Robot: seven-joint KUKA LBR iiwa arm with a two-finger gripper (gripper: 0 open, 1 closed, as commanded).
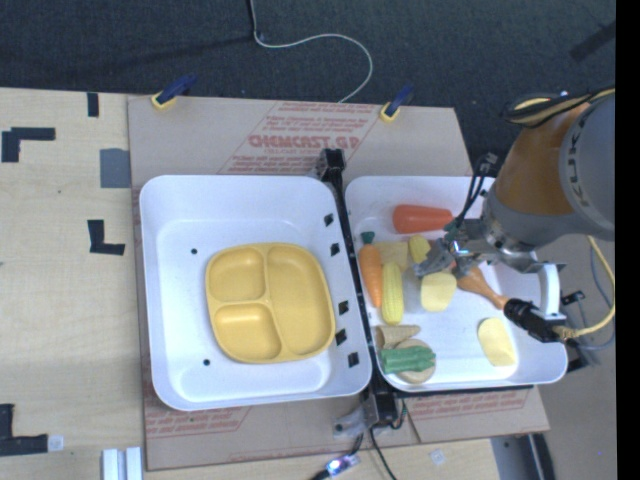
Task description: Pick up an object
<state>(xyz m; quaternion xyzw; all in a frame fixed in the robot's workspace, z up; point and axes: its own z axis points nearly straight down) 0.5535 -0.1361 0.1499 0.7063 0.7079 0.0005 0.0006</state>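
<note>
The right bin (520, 373) holds several toy foods. A red-orange piece (422, 217) lies at the back, a carrot (371, 273) and a yellow corn cob (392, 292) along the left wall. A yellow chunk (437, 292) sits mid-bin, a pale yellow piece (497, 340) at the front right, and a green-and-tan piece (407, 359) at the front left. An orange piece (482, 288) lies under the wrist. My gripper (440, 256) hangs low over the bin's middle, just above the yellow chunk.
The left bin (165, 298) holds a yellow divided plate (268, 302). A black divider (345, 258) separates the bins. Cardboard (290, 138) lies under both, and a white cable (330, 40) loops at the back. The arm (555, 183) covers the right bin's back right corner.
</note>
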